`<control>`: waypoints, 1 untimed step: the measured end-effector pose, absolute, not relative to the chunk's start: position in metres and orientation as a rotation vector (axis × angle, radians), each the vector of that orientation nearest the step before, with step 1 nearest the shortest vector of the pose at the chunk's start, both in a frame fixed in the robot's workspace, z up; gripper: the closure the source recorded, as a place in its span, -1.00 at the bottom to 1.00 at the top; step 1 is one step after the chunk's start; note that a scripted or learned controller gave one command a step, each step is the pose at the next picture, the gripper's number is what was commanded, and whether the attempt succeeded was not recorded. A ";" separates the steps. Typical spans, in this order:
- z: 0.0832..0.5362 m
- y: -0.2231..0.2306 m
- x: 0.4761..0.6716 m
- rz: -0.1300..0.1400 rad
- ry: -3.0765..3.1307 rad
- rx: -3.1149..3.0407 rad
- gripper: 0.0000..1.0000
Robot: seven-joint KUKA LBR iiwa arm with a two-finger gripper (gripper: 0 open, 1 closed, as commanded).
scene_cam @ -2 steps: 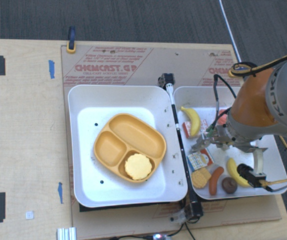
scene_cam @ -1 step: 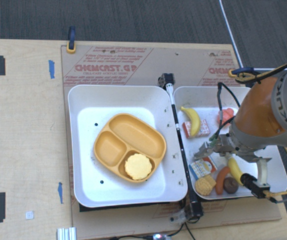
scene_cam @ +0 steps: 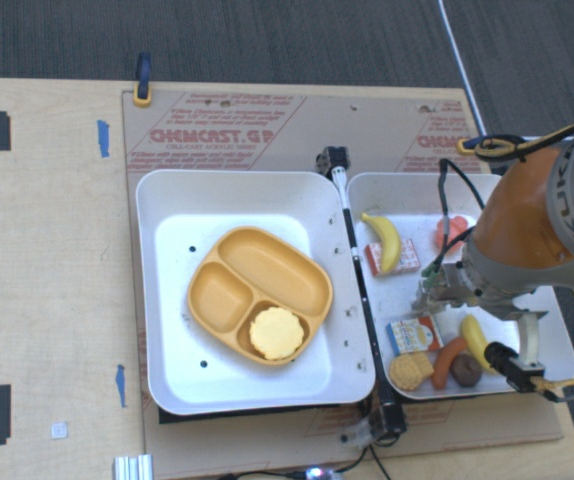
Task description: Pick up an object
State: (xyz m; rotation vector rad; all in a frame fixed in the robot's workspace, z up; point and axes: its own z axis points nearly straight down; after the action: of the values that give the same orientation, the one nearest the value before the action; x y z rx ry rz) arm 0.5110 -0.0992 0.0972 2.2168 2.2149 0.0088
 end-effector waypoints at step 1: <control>0.168 -0.109 0.484 0.002 2.219 2.221 1.00</control>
State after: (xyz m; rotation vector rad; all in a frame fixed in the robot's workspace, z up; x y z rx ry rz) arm 0.4838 -0.1092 0.1684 2.2208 2.2190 0.0018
